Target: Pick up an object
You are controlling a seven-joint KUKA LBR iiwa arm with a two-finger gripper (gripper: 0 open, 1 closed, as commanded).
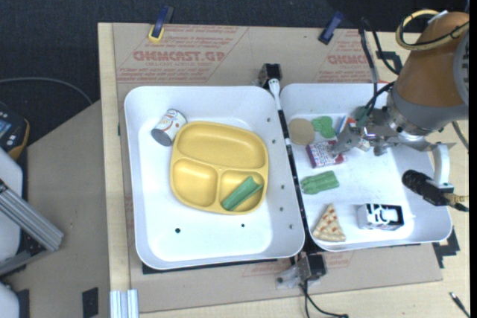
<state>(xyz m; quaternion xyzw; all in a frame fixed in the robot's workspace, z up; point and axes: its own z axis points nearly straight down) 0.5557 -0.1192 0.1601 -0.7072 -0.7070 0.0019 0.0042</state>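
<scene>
My gripper (344,144) reaches in from the right over the right bin (417,231), low near its upper middle. Just left of its tip lies a small red-and-white packet (320,154). A tan round disc (301,132) and a green leafy piece (325,126) lie at the bin's upper left. Below the packet rests a green ridged piece (319,182). A pizza slice (329,224) and a black-and-white box (381,216) lie along the front. Nothing can be seen held by the gripper.
The left bin (149,220) holds a yellow divided plate (216,160) with a green stick (242,192) in one compartment, and a small tipped can (168,126) beside it. A black cylinder (426,187) juts in at the right bin's right edge. Cables run over the arm.
</scene>
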